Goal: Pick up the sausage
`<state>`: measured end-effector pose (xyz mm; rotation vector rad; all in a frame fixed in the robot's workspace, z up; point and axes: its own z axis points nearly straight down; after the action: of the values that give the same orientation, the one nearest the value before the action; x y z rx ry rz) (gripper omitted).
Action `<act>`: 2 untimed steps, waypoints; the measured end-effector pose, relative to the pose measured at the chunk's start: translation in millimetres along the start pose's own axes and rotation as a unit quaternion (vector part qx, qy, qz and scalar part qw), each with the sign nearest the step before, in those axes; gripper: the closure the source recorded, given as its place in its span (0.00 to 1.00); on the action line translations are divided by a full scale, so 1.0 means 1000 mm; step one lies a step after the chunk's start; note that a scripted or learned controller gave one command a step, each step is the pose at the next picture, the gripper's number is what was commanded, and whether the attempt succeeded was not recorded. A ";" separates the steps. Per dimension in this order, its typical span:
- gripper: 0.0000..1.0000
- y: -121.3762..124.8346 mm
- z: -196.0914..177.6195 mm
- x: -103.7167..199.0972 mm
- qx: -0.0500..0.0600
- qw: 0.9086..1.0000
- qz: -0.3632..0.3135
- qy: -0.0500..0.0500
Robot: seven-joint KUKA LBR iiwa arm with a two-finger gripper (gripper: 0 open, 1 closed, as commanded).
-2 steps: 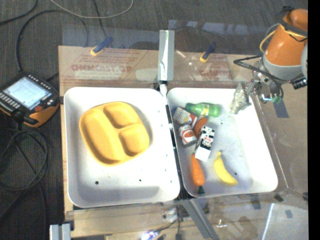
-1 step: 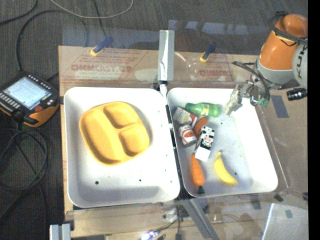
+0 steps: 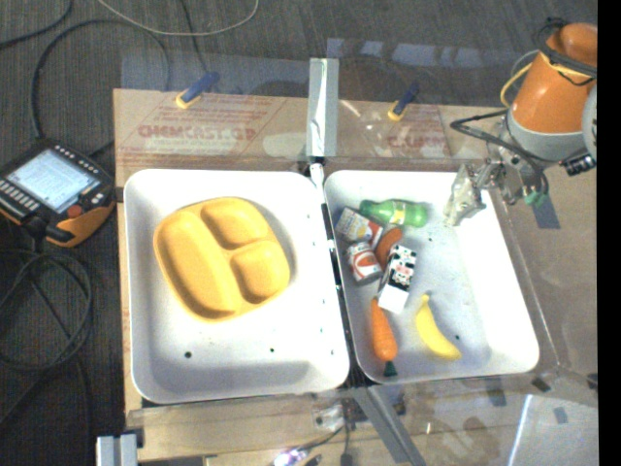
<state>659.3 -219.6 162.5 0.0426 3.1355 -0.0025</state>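
The sausage point(image 3: 389, 243) is a short reddish-brown piece lying in the right bin point(image 3: 505, 289), just below a green bottle point(image 3: 395, 212) and touching a small black-and-white carton point(image 3: 399, 278). My gripper point(image 3: 465, 200) hangs over the bin's upper right part, about 80 pixels to the right of the sausage and slightly higher. It is open and nothing is between its fingers.
A carrot point(image 3: 383, 330) and a banana point(image 3: 435, 328) lie near the right bin's front. A small can point(image 3: 363, 261) and a packet point(image 3: 353, 225) sit by the divider. The left bin point(image 3: 155, 357) holds a yellow sectioned plate point(image 3: 223, 255). A teach pendant point(image 3: 53, 190) lies far left.
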 end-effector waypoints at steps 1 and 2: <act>1.00 -0.002 0.002 -0.005 -0.001 0.975 -0.220 -0.001; 1.00 -0.001 -0.005 -0.011 -0.002 0.927 -0.375 -0.001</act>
<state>670.6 -220.8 167.2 -1.1365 2.9205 -0.0001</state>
